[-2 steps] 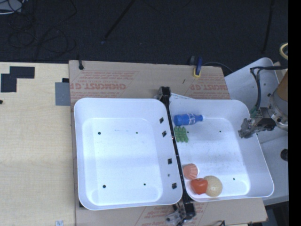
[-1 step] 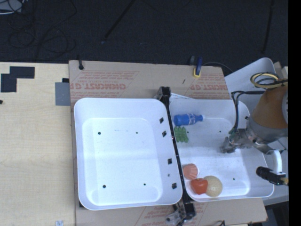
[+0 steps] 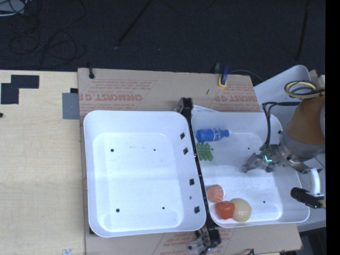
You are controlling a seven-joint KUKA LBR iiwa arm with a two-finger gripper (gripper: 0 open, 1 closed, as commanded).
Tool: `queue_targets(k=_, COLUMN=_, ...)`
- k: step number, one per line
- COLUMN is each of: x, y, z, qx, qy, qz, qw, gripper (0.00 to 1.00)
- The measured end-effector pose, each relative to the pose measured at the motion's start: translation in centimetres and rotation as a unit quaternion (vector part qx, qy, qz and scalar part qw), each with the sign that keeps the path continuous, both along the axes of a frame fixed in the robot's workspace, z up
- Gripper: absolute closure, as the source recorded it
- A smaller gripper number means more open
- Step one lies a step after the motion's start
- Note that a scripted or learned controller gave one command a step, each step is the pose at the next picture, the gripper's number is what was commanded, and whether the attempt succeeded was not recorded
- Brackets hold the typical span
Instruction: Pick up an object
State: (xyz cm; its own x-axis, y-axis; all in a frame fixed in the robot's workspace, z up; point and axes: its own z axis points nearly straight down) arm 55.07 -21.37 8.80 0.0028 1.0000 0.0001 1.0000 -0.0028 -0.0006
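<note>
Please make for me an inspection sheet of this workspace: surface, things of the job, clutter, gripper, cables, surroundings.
Surface: two white bins side by side on brown cardboard; left bin, right bin.
Job's things: all in the right bin: blue bottle lying on its side, green object below it, pink object, red object and pale yellow ball close together at the near edge.
Clutter: nothing seen.
Gripper: gripper low over the right bin, apart from every object; nothing between its fingers.
Cables: yellow cable coil at the right; dark cables on the floor.
Surroundings: pale wooden bench, dark floor behind.
</note>
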Motion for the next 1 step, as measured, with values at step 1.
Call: queue_targets(k=1, x=5.51, y=7.42, z=4.05, qx=0.0009, qy=-0.002, qz=0.006, qw=1.0000, gripper=0.00)
